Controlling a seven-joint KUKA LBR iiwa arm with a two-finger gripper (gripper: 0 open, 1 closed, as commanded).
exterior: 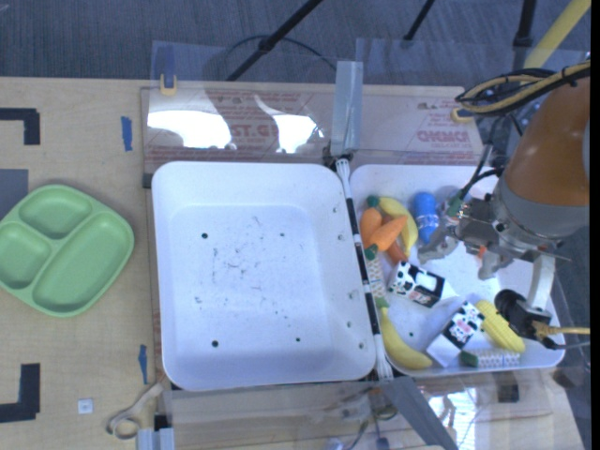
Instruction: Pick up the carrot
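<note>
I'm looking down on a robotics lab setup, no question. The left white bin (248, 270) sits on a plywood surface (75, 120) marked with black tape corners and blue tape tabs. Behind that bin I see clear plastic sheeting (244, 120) taped up as a barrier, and beyond it grey carpet with black tripod legs (300, 22) crossing. Right of the bin, a second bin (469, 368) holds toy food, with the arm (558, 157) trailing yellow and black cables (506, 87) above it. Left of the bin lies a green divided plate (61, 247).
</note>
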